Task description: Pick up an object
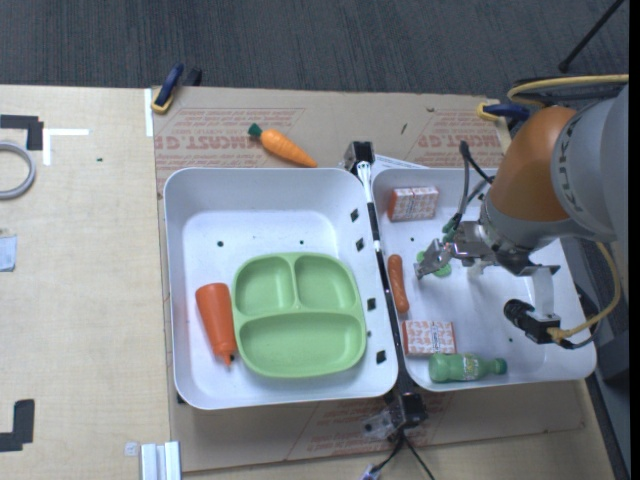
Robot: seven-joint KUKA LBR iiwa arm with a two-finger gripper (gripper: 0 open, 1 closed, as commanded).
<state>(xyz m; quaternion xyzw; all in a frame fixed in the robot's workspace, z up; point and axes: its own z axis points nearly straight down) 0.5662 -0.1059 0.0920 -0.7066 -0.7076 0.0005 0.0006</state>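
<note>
We see the gripper (437,260) low over the right bin (560,368), near its middle; we cannot tell how its jaws stand. Around it lie a sausage (398,283) at nine o'clock, a small carton (413,204) at twelve, a flat packet (429,337) and green bottle (465,368) at six. The left bin (190,198) holds a green divided plate (299,314) and an orange carrot (215,320).
</note>
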